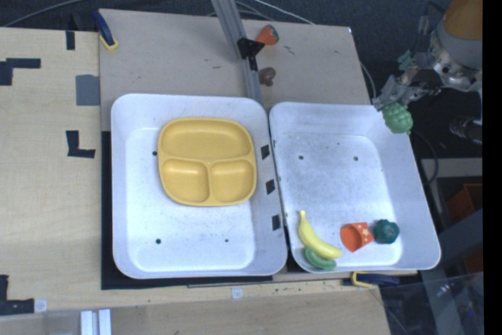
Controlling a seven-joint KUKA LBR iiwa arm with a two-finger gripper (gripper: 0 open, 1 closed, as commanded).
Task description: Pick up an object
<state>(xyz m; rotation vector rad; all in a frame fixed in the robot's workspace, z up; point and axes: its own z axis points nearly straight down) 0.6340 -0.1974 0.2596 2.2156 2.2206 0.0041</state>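
My gripper (391, 103) hangs over the far right corner of the right bin (337, 169), and it is shut on a small round green object (398, 120) that sticks out just below its fingers. At the near end of that bin lie a yellow banana (316, 237), a green piece (320, 261) partly under the banana, an orange-red piece (355, 236) and a dark teal piece (385, 231). The arm with its orange band (464, 8) comes in from the upper right.
The left bin (141, 231) carries a yellow three-compartment plate (208, 161). A grey metal post (223, 0) slants up from the far seam between the bins, with an orange clip (268, 34) beside it. Cables run behind the bench.
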